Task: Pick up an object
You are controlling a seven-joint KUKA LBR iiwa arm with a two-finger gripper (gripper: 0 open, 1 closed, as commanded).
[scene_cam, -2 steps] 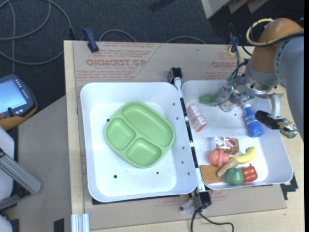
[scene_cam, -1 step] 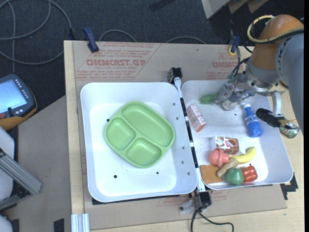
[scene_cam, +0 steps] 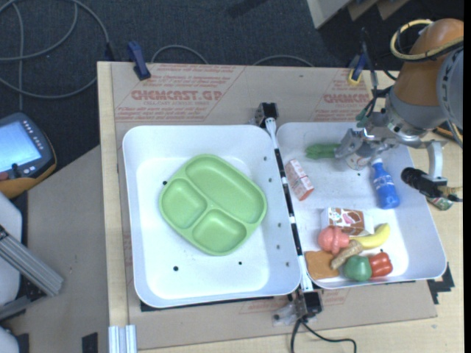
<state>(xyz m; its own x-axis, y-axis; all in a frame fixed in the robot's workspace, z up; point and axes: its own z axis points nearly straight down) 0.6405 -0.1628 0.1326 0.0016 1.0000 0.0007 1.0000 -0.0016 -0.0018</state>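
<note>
my gripper (scene_cam: 355, 153) hangs over the right bin (scene_cam: 434, 234), beside a green pea pod (scene_cam: 321, 151); i cannot tell how my jaws stand. the pod looks light, smooth and likely slippery, so i'd pinch it across its narrow middle.

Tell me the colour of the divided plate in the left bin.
Light green; the divided plastic plate shows best in the camera view.

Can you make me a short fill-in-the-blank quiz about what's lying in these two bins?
The divided plate in the left bin is coloured ____.
The plate has ____ compartments.
The blue bottle lies in the ____ bin.
The yellow fruit beside the snack packet is a ____.

Missing words: green; three; right; banana
</note>
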